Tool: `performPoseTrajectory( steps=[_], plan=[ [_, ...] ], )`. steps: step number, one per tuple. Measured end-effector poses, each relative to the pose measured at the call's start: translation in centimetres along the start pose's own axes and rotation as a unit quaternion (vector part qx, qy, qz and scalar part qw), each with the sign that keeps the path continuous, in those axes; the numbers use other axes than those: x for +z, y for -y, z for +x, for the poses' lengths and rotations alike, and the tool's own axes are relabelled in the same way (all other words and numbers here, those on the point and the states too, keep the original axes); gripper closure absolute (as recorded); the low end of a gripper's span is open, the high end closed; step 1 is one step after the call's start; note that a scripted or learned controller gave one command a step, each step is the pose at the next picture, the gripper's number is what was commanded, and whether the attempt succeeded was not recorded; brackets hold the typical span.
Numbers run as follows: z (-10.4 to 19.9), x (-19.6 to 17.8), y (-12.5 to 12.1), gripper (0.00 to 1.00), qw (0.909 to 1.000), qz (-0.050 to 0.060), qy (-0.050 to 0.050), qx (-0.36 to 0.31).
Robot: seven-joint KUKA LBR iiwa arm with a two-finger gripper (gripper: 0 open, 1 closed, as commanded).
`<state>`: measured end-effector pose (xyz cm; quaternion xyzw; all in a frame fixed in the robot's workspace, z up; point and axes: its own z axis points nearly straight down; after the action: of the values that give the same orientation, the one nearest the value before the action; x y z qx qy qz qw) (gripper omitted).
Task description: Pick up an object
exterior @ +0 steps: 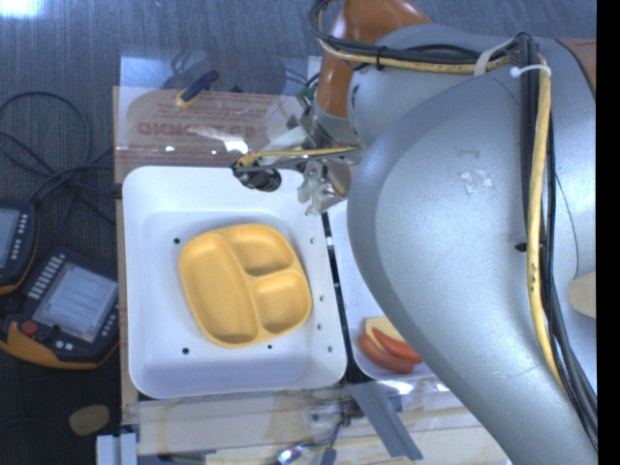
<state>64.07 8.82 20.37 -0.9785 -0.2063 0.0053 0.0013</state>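
Dark carpet surrounds the table point(131, 100); the yellow divided plate point(244, 284) lies diagonally in the left bin point(145, 356); jaws' state unclear.

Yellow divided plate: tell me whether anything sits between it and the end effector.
Nothing visible does. The yellow divided plate lies alone in the left bin, and the end effector hangs over that bin's upper right rim, with only bare white floor between them.

I can make out red printed lettering on the brown cardboard sheet point(194, 124) lying just behind the left shallow white plastic bin point(136, 260), but glare and blur keep me from reading any word. I can read no other text.
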Motion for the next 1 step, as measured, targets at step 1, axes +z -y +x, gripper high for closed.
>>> performPoseTrajectory(
  steps=[1],
  plan=[
    [-0.1, -0.71, -0.05, 1.0, 1.0, 0.002, 0.003, -0.001]
  ],
)
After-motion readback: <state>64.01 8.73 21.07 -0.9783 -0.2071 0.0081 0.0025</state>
